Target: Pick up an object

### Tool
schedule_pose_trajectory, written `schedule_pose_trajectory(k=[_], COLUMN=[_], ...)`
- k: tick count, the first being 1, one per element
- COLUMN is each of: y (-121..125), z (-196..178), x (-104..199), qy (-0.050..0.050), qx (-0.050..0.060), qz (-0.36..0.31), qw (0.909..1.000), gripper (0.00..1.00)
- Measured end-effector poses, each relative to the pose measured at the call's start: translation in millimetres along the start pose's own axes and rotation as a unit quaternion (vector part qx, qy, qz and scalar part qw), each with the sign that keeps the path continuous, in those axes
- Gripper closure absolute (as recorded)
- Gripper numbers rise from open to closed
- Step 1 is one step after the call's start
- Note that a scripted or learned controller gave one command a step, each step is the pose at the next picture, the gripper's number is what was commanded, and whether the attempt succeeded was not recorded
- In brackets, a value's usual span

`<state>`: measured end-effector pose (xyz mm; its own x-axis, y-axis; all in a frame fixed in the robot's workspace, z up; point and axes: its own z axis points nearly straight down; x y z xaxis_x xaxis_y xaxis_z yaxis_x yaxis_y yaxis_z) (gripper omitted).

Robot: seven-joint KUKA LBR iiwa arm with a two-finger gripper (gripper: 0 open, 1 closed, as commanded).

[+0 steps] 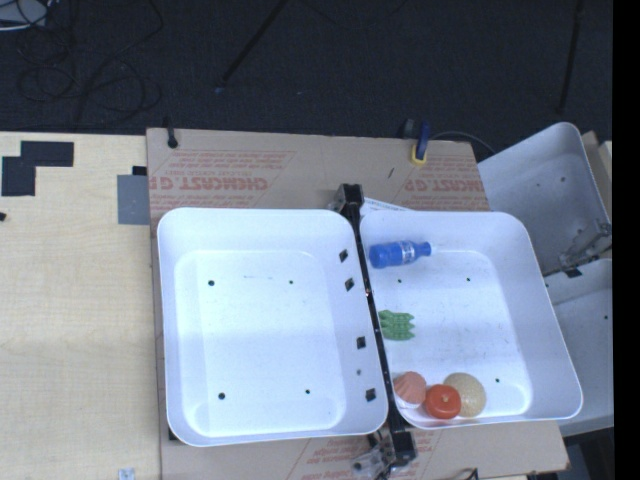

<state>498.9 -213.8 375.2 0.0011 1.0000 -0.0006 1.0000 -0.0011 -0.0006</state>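
Altogether, right bin (520, 268) holds one blue bottle (399, 254), one green piece (396, 325), three round items (441, 395).

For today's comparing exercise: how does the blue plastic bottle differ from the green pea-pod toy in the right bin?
The blue plastic bottle is blue with a pale cap; the green pea-pod toy is green all over. The bottle is longer and smooth; the pod is shorter and bumpy. The bottle lies near the bin's far wall, the pod mid-bin. Both lie flat in the right white bin.

Pale wooden desk (70, 298), brown cardboard sheet (260, 173) lying on it, two white bins on the cardboard, left bin (170, 268) touching right bin (545, 368) along a black divider
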Motion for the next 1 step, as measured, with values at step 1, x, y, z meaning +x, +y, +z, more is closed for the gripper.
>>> schedule_pose_trajectory(k=[1], y=[-3.9], z=[-15.3], x=[0.2], qy=[0.000], qx=[0.000], qz=[-0.001], qw=[1.0000], gripper=[0.00])
